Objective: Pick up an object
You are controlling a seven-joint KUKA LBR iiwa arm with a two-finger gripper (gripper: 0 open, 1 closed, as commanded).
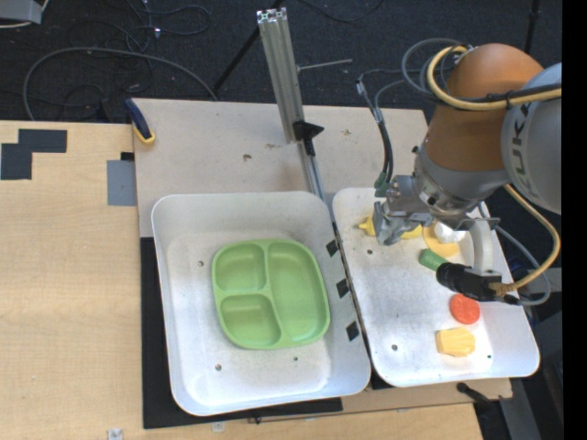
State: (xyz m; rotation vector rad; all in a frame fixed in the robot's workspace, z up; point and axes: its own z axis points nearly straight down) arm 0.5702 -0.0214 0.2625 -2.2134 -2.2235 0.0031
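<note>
Gripper: you see it [389,228] low over the far end of the right bin, at the end of the grey arm with its orange band [477,90]; you cannot tell whether it is spread or pressed together, and you cannot see anything pinched in it.
Right bin: your shallow white bin [404,324] holds all the small loose things, gathered along its far and right side.
Yellow piece: it [366,226] lies just beside the gripper on the bin's far left, partly hidden by it.
Pale yellow piece: it [443,239] sits just to the gripper's other side, near the bin's far edge.
Green piece: small and dark green [430,259], it lies just beside the pale yellow piece, nearer to you.
Red piece: round [466,311], it rests on the right side, apart from the gripper.
Yellow block: it [456,341] sits just beside the red piece, closest to the near rim.
Left bin: this white bin [183,356] holds one thing.
Green tray: a divided tray with three compartments [271,293] lies flat near the middle of the left bin, and you can see nothing in its compartments.
</note>
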